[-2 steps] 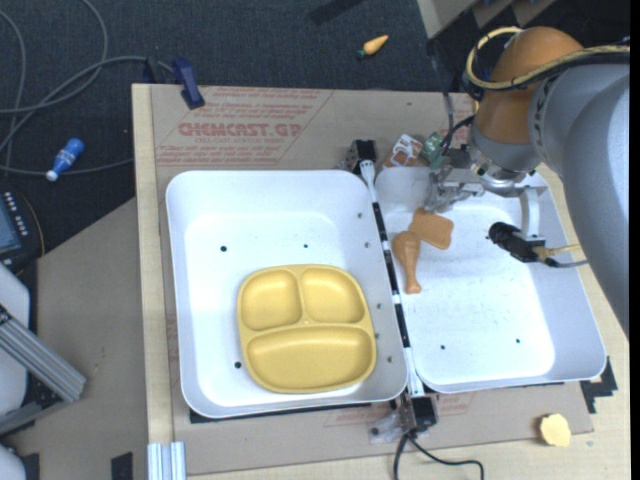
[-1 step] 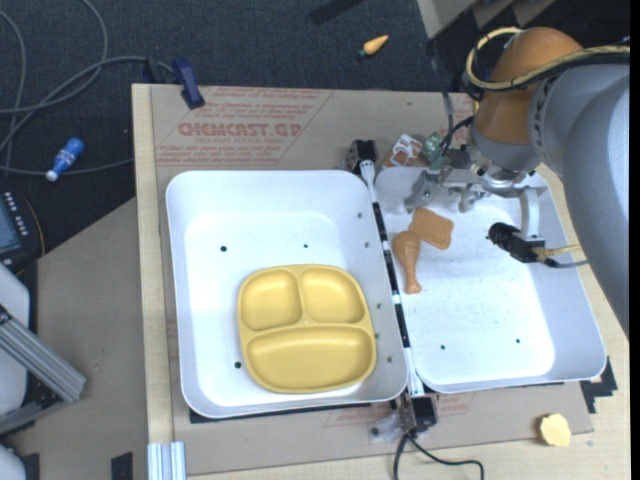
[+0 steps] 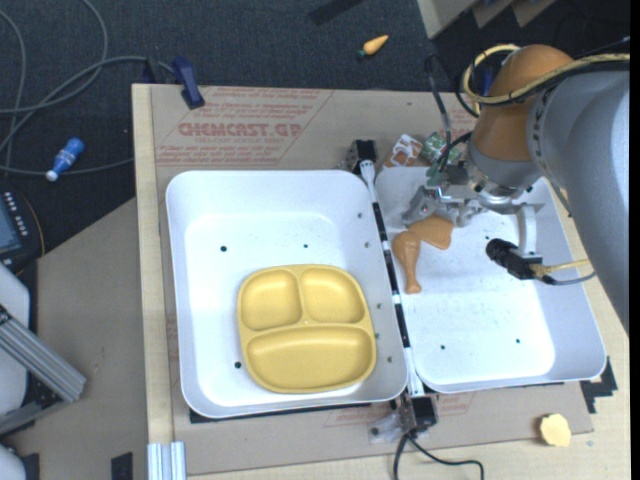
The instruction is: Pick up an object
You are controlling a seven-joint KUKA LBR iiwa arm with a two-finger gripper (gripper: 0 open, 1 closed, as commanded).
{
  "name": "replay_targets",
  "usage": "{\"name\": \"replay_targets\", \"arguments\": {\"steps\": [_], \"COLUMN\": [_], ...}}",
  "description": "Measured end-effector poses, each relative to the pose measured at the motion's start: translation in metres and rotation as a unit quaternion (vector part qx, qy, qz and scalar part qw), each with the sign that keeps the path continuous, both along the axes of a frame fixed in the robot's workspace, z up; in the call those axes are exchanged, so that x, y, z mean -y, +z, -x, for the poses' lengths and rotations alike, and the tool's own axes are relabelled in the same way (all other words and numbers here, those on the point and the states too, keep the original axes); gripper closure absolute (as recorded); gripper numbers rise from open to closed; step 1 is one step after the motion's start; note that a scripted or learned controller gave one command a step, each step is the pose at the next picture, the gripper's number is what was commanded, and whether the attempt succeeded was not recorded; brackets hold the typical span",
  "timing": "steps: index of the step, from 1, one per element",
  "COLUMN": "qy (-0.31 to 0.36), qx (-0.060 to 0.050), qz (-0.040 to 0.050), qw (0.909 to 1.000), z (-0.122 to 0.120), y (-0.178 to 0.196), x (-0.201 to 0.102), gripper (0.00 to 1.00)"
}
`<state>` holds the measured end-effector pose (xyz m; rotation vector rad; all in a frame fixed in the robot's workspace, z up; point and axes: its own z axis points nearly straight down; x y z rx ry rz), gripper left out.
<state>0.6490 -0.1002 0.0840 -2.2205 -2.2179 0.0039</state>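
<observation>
A tan toy drumstick (image 3: 418,248) lies in the right bin (image 3: 500,353), against its left wall, thick end up and thin end pointing down. My gripper (image 3: 441,205) hangs right over the thick end, touching it or nearly so. The wrist and the orange band (image 3: 520,88) hide how the jaws stand. A yellow divided plate (image 3: 305,326) rests in the left bin (image 3: 200,218), towards its front.
A small orange-and-white item (image 3: 405,152) and a green bit (image 3: 435,146) sit at the right bin's back edge. A black cable plug (image 3: 505,255) hangs below the wrist. A yellow chunk (image 3: 553,429) lies on the bench at the front right, and a blue clamp (image 3: 187,83) at the back left.
</observation>
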Motion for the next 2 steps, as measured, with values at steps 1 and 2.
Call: {"name": "replay_targets", "arguments": {"steps": [1, 2], "qy": [0.000, 0.000], "qx": [0.004, -0.001], "qz": [0.0010, -0.0004], "qw": [1.0000, 1.0000], "z": [-0.002, 0.050], "y": [0.012, 0.000], "x": [0.000, -0.007], "gripper": [1.00, 1.00]}}
